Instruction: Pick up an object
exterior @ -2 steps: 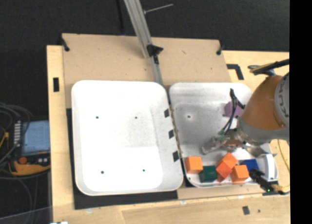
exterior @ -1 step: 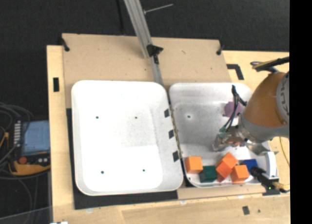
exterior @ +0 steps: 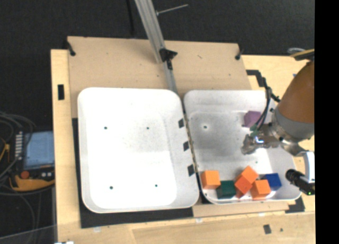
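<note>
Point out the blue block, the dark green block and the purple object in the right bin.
blue block [exterior: 273, 180], camera view, on its top face.
dark green block [exterior: 227, 189], camera view, on its top face.
purple object [exterior: 252, 118], camera view, on its visible part left of the arm.

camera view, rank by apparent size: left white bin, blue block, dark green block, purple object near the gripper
1. Left white bin, by far.
2. Blue block and dark green block look alike, so no ranking between them.
The purple object is partly hidden behind the arm, so its size is unsure.
</note>
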`<state>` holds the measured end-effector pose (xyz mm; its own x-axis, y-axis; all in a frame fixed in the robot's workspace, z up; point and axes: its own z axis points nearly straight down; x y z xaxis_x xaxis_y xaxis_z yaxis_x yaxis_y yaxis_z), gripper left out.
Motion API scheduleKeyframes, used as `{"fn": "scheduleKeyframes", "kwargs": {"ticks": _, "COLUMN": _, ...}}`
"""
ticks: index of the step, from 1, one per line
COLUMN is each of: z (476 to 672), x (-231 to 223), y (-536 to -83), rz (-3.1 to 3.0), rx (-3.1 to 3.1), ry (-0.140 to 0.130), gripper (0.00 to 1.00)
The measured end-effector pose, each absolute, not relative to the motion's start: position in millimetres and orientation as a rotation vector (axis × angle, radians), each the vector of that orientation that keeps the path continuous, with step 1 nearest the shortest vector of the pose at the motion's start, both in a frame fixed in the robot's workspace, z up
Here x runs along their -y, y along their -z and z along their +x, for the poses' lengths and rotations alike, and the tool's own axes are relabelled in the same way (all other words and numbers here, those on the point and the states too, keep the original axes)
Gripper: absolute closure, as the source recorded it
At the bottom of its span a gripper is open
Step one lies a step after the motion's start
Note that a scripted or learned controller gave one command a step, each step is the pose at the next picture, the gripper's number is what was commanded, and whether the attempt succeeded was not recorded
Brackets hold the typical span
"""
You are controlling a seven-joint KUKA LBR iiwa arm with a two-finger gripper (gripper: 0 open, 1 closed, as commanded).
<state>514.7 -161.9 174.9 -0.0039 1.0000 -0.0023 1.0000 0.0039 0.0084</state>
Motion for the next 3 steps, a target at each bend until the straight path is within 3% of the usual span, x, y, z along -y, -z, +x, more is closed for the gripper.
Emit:
{"fn": "scheduleKeyframes", "kwargs": {"ticks": 1, "z": 516.4, "x": 163, "y": -212, "rz": 2.213, "rx": -2.223, "ry": -0.005, "gripper": 1.0}}
{"fn": "scheduleKeyframes", "kwargs": {"ticks": 2, "z": 532.9, "x": 118, "y": -208, "rz": 2.213, "rx": -2.229, "ry": -0.003, "gripper": 1.0}}
{"fn": "scheduleKeyframes", "kwargs": {"ticks": 3, "z": 562.2, "x": 73, "y": -208, "rz": 2.212, "rx": -2.23, "ry": -0.004, "gripper": 1.0}}
